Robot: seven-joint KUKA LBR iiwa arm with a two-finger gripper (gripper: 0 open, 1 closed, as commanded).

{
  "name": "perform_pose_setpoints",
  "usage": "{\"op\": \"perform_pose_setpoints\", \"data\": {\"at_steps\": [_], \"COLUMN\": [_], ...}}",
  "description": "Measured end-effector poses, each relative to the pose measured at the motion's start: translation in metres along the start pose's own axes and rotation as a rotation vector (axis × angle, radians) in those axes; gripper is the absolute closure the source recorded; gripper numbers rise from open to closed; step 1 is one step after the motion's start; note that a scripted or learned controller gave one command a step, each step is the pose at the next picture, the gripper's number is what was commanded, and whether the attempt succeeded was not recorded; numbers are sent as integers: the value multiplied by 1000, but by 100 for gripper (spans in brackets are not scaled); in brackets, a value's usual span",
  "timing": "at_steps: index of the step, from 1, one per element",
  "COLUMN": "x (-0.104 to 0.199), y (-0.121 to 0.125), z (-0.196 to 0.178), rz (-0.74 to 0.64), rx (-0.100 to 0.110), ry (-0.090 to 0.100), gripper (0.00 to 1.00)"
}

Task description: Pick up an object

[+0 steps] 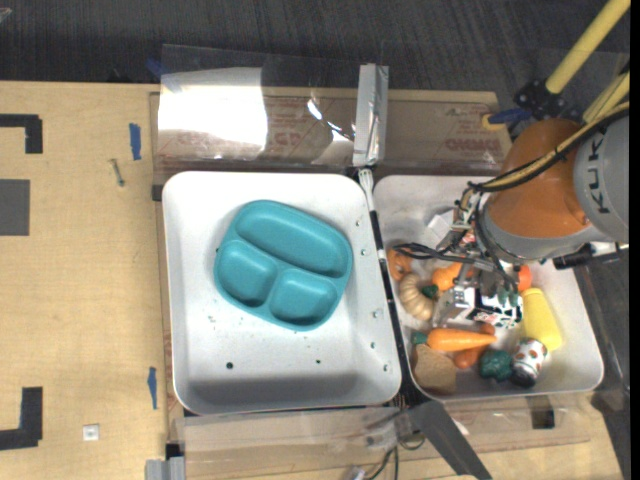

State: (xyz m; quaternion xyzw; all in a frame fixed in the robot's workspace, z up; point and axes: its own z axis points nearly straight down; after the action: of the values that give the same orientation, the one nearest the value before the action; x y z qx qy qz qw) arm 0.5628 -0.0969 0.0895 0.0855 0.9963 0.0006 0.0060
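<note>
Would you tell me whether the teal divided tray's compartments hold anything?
Empty: the teal tray in the left bin shows three bare compartments.

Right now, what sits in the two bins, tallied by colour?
Teal: 1, the divided plate in the left bin
Orange: 1, the carrot
Yellow: 1, the yellow piece
Dark green: 1, the green piece
Total: 4 that I can tell apart.

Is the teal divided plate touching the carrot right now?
Apart. The camera view shows the teal divided plate lying in the left bin, while the carrot lies in the right bin, with the bin walls between them.
</note>
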Motion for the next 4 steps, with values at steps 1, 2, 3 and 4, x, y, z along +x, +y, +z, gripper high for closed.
{"op": "perform_pose_setpoints", "data": {"at_steps": [1, 2, 3, 4], "x": [-4, -80, -68, -106], "y": [2, 18, -10, 30], "z": [-13, -154, -13, -106], "rz": [-2, -37, -231, -299], "rx": [0, 1, 1, 0], "ry": [-15, -6, -4, -7], "gripper": [100, 100, 100, 100]}}
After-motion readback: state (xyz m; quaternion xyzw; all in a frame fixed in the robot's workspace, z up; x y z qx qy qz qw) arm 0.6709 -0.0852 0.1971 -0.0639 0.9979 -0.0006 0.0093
